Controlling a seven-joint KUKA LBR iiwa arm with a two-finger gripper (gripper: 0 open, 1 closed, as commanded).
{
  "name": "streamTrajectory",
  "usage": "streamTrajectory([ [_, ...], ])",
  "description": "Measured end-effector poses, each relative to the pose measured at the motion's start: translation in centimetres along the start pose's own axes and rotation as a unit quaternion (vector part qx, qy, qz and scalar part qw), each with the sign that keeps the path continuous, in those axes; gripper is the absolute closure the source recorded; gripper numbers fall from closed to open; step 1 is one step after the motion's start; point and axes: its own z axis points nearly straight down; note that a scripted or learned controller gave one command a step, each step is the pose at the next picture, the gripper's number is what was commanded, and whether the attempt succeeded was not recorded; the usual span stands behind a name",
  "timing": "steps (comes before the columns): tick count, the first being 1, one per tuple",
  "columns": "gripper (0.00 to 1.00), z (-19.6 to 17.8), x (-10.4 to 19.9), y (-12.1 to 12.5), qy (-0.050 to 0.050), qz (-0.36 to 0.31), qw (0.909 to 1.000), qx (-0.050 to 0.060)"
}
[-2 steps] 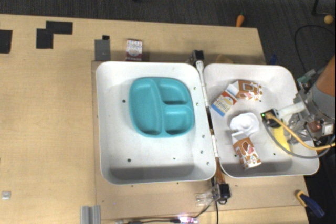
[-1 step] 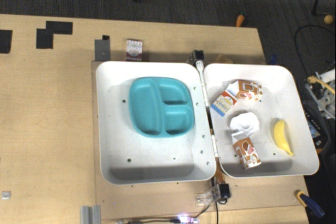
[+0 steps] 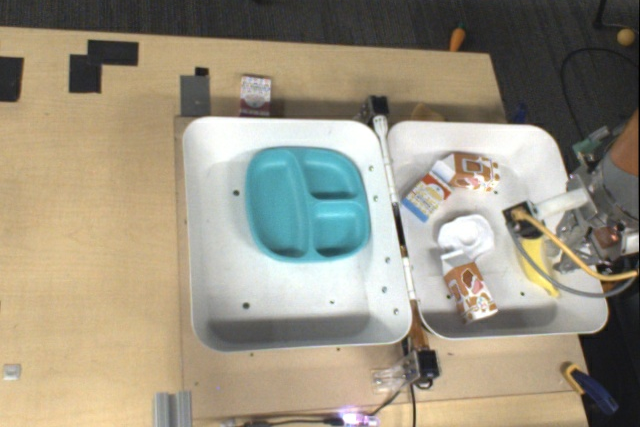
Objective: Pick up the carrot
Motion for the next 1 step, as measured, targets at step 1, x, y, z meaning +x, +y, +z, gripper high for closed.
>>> streamTrajectory([
  [1,1.00,-10.54,-0.87,4.66,0.007,0.001,1.0000,-0.006],
])
